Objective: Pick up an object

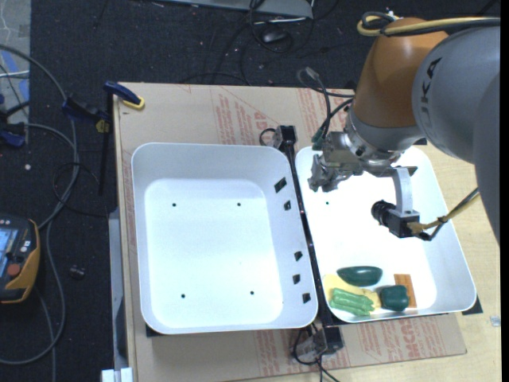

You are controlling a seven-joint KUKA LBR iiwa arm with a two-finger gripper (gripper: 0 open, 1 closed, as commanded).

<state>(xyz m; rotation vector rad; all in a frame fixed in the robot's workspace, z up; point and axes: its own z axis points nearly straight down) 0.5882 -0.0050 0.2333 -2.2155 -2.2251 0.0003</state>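
Arm over the right bin [445, 213].
Gripper [324, 177] hangs above the bin's far end; cannot tell its state. Green pod-shaped object [351, 302] lies at the near end, long axis left-right.

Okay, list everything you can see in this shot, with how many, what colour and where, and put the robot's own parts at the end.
Left bin: one, white, on the left half of the bench.
Right bin: one, white, beside the left bin, under the arm.
Dark green oval object: one, near the right bin's front edge.
Light green ridged object: one, at the right bin's front edge, just in front of the oval one.
Teal block: one, right of the ridged object.
Orange-brown piece: one, behind the teal block.
Yellow flat piece: one, left of the green objects.
Clamp: one, blue and yellow, at the bench's far left corner.
Arm: one, grey and orange, over the right bin.
Gripper: one, grey, above the right bin's far end.
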